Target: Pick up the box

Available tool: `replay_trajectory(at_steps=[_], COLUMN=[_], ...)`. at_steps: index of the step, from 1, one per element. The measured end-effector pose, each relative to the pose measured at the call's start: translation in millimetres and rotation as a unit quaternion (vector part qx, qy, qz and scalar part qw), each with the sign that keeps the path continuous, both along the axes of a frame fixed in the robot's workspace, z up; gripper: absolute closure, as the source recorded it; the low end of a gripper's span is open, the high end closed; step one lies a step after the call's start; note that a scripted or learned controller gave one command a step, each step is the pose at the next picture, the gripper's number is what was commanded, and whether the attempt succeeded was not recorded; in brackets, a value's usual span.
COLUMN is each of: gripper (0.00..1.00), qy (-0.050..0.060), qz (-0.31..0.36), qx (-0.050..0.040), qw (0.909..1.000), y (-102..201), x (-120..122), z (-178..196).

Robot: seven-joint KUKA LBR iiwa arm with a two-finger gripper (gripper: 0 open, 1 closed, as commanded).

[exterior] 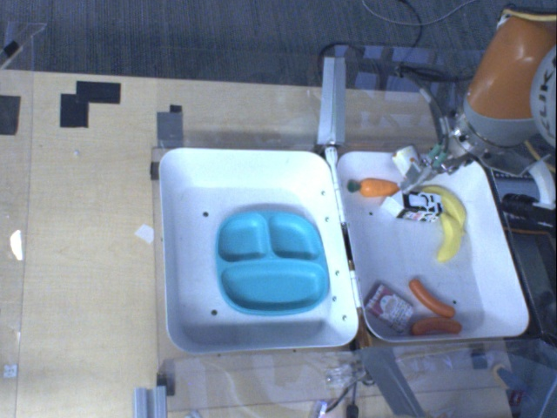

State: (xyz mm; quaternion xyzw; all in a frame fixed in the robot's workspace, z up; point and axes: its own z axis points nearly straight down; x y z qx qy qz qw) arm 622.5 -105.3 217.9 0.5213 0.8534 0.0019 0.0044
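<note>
— Where is the box point(421, 205)?

— In the right bin point(513, 307), a small black-and-white carton lying just left of the banana's point(452, 224) upper end, touching it. The carrot point(376, 187) sits a little up and left of the box.

— And the gripper point(432, 162)?

— Just above the box toward the bin's far wall, slightly right of it, apart from the carton. I cannot tell whether it is released or clenched; nothing visible is in it.

— What else lies near the box?

— Two sausages point(432, 299) and a red packet point(388, 307) well below it, by the near rim. The blue divided plate point(271, 262) is far left of it, in the left bin point(187, 233).
</note>
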Motion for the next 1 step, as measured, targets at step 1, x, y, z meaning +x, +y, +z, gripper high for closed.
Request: replay_trajectory(at_steps=[1], gripper=[1.0], qy=[0.001], qz=[-0.024], qx=[0.0004], qw=[0.9997], y=[-5.6], x=[-52.2], z=[17.7])
